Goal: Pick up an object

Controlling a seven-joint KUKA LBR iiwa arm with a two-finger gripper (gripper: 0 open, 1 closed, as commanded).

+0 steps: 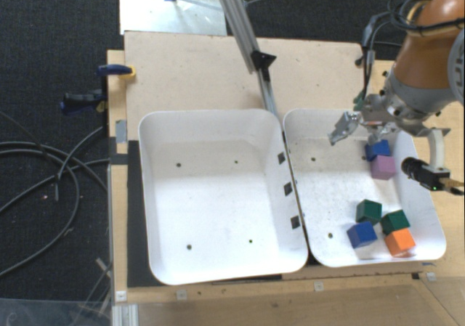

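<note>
Scanning for labels, you get no readable writing on the blocks or bins. Your gripper (361,125) hangs over the right bin (320,194), upper part; you cannot tell its state from this angle. Just beside it sit a blue block (378,149) and a purple block (383,166), touching. Nearer the front corner: 2 green blocks (369,210), another blue cube (361,234), an orange block (399,242).

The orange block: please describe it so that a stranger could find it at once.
Look in the right bin, at the corner nearest the camera. Four blocks cluster there; the orange block lies closest to the bin's rim, touching a dark green block. It is the only orange one.
</note>
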